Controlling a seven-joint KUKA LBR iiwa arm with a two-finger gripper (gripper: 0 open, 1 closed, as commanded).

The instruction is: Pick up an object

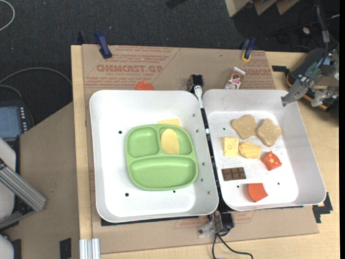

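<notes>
Food pieces [253,144]: scattered in right bin [302,139]. Green divided plate [160,158]: left bin [102,144]. Gripper [294,96]: far right rim, holding nothing; finger state cannot be told.

1. Red print "CHEMCAST GP" on the brown cardboard sheet [129,67] covering the tabletop, far to the left of the hand [295,95], beyond the left bin.
2. Fainter red lines around it, too small to read.
</notes>
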